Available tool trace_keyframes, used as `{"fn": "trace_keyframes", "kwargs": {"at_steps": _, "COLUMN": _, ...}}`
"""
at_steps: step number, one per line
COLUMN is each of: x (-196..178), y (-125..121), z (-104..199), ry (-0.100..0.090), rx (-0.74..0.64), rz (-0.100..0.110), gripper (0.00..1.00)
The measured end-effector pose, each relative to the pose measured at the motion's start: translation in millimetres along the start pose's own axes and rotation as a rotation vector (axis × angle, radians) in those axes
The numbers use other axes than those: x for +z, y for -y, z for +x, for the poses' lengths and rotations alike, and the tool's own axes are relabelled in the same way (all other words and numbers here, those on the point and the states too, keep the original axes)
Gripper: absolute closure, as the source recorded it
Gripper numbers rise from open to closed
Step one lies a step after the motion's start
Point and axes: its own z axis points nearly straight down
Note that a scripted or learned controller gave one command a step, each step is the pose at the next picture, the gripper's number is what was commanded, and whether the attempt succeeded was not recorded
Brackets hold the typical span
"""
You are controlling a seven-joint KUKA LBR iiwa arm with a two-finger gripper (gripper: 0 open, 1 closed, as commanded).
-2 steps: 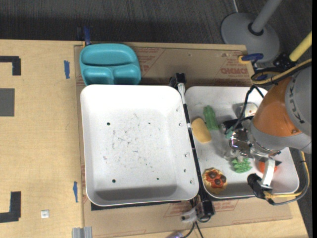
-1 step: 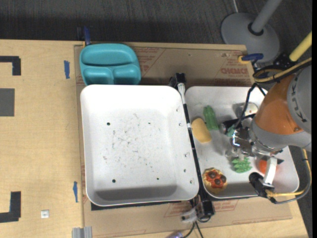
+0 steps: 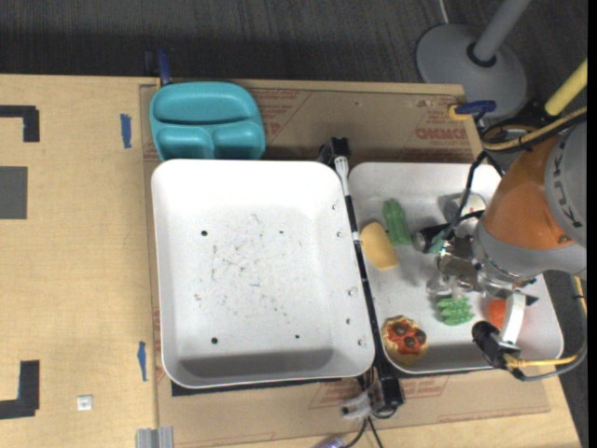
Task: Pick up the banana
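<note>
Camera view: two shallow white bins sit side by side on the cardboard-covered bench. The left bin takes up the middle of the frame. The right bin lies at right of centre, partly covered by the arm, which comes in from the right edge with its orange band over the bin's right half.

The banana, a short pale-yellow piece, lies in the right bin close against its left wall, about halfway down. Just above and right of it is a green leafy toy. A round pizza-like toy with red spots rests in the bin's lower left corner. A second green toy lies near the bin's lower middle, and a red-orange piece just right of it.

The pincer hangs over the bin's middle, right of the banana and apart from it; whether it is spread or pressed together I cannot tell. A teal divided tray sits at upper left of the bins.
</note>
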Motion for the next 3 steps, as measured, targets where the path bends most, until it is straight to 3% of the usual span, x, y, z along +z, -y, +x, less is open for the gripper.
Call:
{"fn": "trace_keyframes", "kwargs": {"at_steps": 1, "x": -10, "y": -1, "z": 0, "ry": 0.001, "rx": -0.001, "rz": -0.001, "gripper": 1.00}}
{"fn": "trace_keyframes", "kwargs": {"at_steps": 2, "x": -59, "y": 48, "z": 100, "ry": 0.000, "rx": 0.242, "rz": 0.011, "gripper": 1.00}}
{"fn": "trace_keyframes", "kwargs": {"at_steps": 3, "x": -69, "y": 47, "z": 100, "ry": 0.001, "rx": 0.241, "rz": 0.011, "gripper": 1.00}}
